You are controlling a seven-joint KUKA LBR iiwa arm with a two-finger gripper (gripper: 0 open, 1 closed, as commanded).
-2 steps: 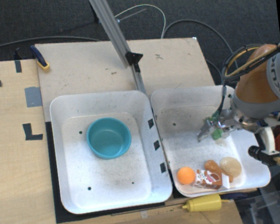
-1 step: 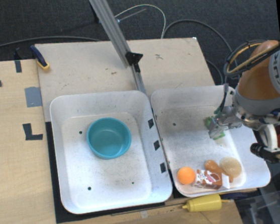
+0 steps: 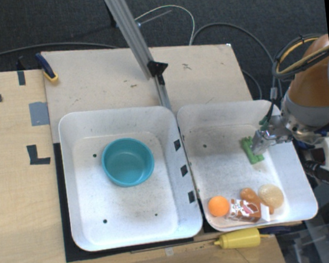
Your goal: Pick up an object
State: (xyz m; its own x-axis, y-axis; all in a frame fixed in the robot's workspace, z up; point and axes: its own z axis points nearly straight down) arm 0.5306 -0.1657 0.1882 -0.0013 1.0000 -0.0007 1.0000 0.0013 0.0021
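Gripper [image 3: 260, 143] touching green block [image 3: 252, 150] — near right bin [image 3: 288, 172] wall.

Even, diffuse light from overhead fills the scene, bright without harsh glare. The white bins [image 3: 121, 118] look slightly washed out, and shadows are soft and short, faint beside the teal bowl [image 3: 128, 161]. The picture is low-resolution and mildly soft throughout; the arm [image 3: 314, 88] at the right edge looks blurred.

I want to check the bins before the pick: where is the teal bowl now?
The teal bowl sits in the left white bin, in its upper middle part, alone there, far from the gripper over the right bin.
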